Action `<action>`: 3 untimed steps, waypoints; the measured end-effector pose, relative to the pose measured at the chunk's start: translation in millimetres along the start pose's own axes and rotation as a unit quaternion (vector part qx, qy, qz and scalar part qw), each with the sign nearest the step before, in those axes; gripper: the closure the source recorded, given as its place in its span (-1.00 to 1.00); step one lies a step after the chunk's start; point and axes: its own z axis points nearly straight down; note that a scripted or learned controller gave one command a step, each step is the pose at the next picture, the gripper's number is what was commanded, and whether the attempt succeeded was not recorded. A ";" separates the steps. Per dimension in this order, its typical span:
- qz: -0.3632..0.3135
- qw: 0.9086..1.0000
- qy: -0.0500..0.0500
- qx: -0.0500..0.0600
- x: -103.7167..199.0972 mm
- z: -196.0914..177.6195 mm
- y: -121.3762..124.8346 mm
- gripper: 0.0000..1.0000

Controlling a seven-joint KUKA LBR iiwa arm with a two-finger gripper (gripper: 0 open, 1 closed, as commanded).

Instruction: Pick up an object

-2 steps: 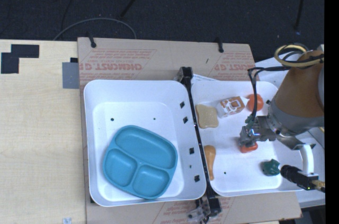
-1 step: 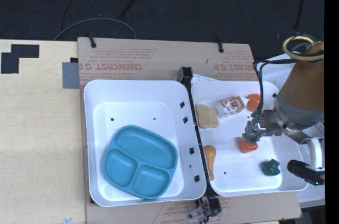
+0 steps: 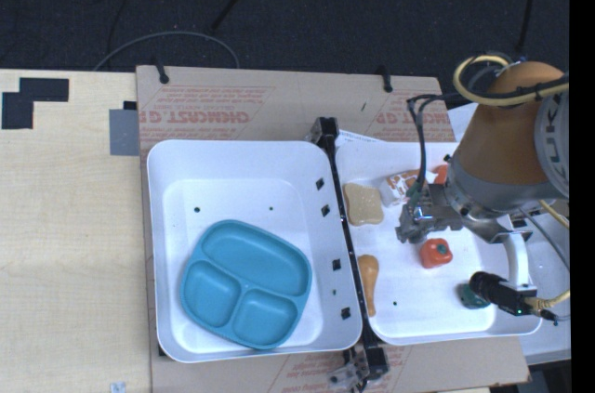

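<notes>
In the right bin (image 3: 409, 326) lie a tan bread slice (image 3: 363, 203), a small orange-brown drumstick-shaped piece (image 3: 368, 278), a red tomato-like toy (image 3: 434, 253), a dark green item (image 3: 475, 292) at the front right and a partly hidden orange-and-white packet (image 3: 404, 183) at the back. The arm's orange band and grey wrist hang over the bin's right half. My gripper (image 3: 416, 224) points down just left of and above the red toy, between it and the bread slice. Nothing shows between its tips.
The left bin (image 3: 177, 168) holds a blue three-compartment plate (image 3: 245, 283). A black divider with clips (image 3: 337, 233) runs between the bins. Cables loop off the arm at the right, near the bin's right edge.
</notes>
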 end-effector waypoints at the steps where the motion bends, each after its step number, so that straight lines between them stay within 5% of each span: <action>1: -0.001 1.000 0.000 0.000 55.4 -0.4 31.3 1.00; 3: 0.000 1.000 0.000 0.000 147.7 -17.7 80.7 1.00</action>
